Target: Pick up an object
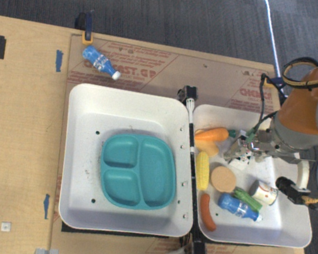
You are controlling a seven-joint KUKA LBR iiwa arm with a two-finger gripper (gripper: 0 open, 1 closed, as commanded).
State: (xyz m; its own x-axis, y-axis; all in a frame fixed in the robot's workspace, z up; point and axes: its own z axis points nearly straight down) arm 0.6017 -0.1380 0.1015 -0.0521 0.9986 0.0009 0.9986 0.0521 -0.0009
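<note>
Gripper [240, 149] sits low in the right bin [294, 237], near its far-left corner, just right of the carrot [211, 134] and beyond the tan disc [223, 179]. Its state cannot be told from this slant — the metal at the tip is a blur against the white floor, and nothing is visibly held.

Candidate objects, all in the right bin: carrot at the far-left corner; corn cob [202, 170] along the left wall; sausage [208, 211] toward the near-left corner; tan disc mid-bin; blue bottle [239, 207] and a green piece [247, 197] touching it, toward the near edge; a small white cup [266, 193] just right of them. Left bin [79, 140] carries a teal divided tray [138, 170].

Judgement on doing the step well:
- Carrot is nearest the tool, but lies close to the bin's corner — a finger may strike the wall.
- Straddle it across the narrow axis, at the thick middle, not the tapered end.
- Descend straight; a slanted approach would likely nudge it under the rim.
- Lift slowly and check the object clears the floor before travelling.
</note>
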